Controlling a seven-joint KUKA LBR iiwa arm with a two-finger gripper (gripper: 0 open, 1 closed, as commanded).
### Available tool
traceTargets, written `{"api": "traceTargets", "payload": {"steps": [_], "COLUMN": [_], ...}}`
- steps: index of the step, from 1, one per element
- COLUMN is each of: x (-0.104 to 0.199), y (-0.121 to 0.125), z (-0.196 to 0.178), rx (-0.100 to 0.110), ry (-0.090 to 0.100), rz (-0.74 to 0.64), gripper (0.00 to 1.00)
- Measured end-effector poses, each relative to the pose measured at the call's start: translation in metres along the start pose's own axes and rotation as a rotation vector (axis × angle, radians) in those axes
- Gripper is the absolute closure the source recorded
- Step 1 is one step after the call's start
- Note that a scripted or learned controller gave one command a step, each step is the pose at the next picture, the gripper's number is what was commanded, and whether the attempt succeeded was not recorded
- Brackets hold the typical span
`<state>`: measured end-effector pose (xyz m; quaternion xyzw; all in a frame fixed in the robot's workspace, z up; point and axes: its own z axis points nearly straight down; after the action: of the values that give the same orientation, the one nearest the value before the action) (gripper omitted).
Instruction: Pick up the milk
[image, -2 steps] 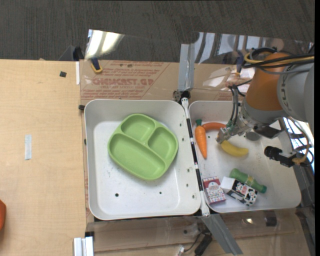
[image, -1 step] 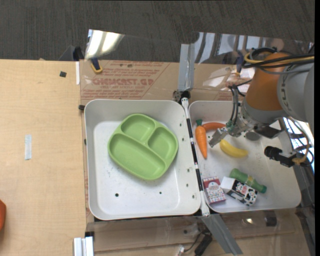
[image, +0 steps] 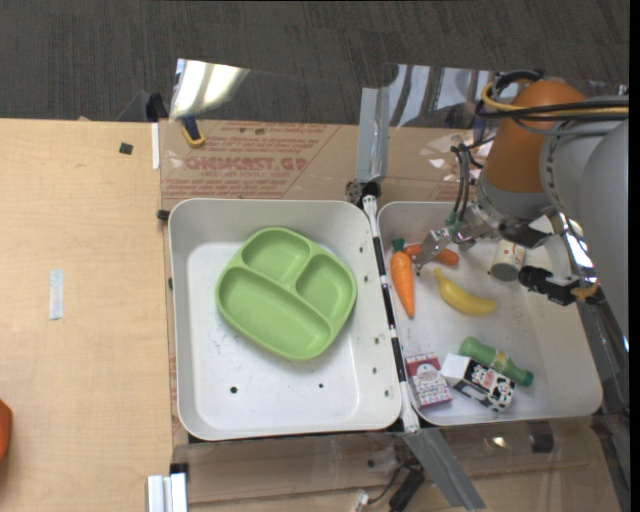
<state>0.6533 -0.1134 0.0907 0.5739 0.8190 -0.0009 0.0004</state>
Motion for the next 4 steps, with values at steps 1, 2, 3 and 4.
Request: {"api": "traceTargets", "payload": {"steps": [1, 2, 3, 4], "x": [0.011, -0.055, -0.075, -0.065], "y": [0.010, -0.014, -0.085, -0.129], "z": [-0.001, -0.001, -0.001, 0.000], "rx": [-0.002, -0.002, -0.001, -0.001], "ry": [-0.001, -0.001, 0.000, 0.006], "rz": [0.016, 0.030, -0.045, -0.035], "gripper": [0.00, 0.00, 0.00, 0.00]}}
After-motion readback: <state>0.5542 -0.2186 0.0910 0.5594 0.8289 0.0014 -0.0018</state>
